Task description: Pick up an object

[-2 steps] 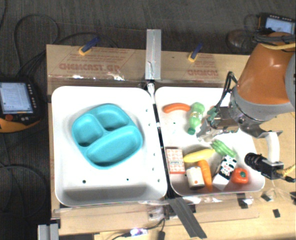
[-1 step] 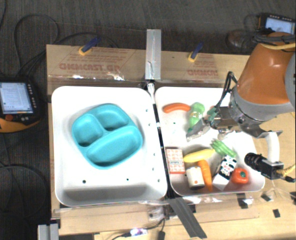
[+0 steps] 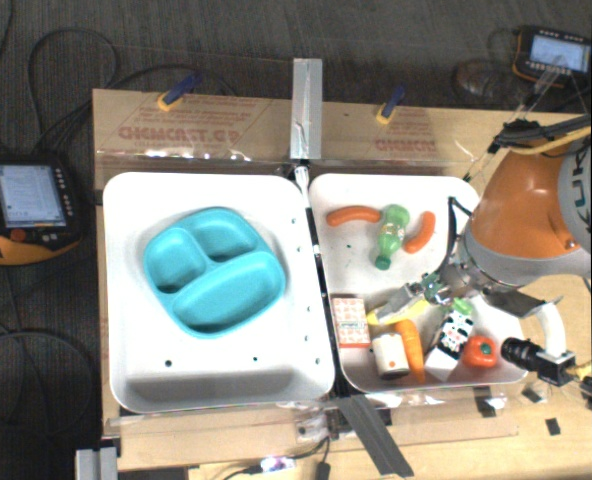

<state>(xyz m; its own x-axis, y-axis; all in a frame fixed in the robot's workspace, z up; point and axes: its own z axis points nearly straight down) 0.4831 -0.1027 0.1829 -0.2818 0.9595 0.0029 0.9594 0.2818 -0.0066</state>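
The arm [image 3: 521,223] leans in over the right bin [image 3: 366,190]. Left bin [image 3: 136,368] carries a blue divided plate [image 3: 214,268]. Down at the clutter, the claw [image 3: 434,290] hovers right above a carrot [image 3: 410,343] and a yellow piece [image 3: 386,315]; how wide it's set, I cannot tell.

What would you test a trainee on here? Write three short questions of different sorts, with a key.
1. True or false: the turquoise divided plastic plate lies in the view's left shallow white bin.
2. Which lies nearest the small green plastic bottle? A) orange toy carrot B) orange toy sausage C) red toy tomato
3. Fill in: the gripper hangs over the view's ___ bin.
Key: 1 true; 2 B; 3 right.
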